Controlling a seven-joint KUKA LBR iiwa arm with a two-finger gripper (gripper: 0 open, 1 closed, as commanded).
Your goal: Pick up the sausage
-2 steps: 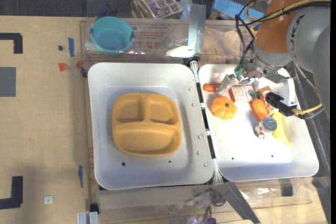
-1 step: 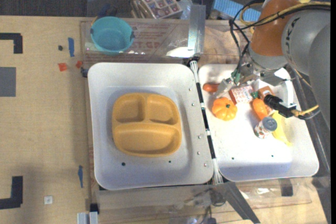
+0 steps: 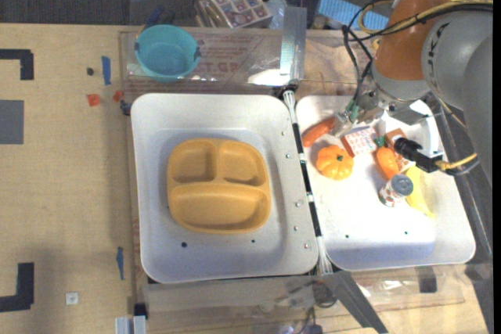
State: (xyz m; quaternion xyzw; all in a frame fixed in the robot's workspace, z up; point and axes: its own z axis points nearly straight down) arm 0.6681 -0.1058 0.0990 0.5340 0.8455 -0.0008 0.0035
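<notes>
Reaching left for the sausage (image 3: pixel 317 131), the gripper (image 3: pixel 350 118), whose opening I cannot tell, risks snagging the pumpkin (image 3: pixel 335 162) crowded just beside it.

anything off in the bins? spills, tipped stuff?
Nothing spilled or broken. The yellow divided plate sits flat in the left bin. The sausage, small pumpkin and other toys lie jumbled in the right bin's upper half, beneath the arm.

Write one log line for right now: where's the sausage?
hand: over right bin | sausage: in right bin, beside pumpkin | grasp: not yet
</notes>
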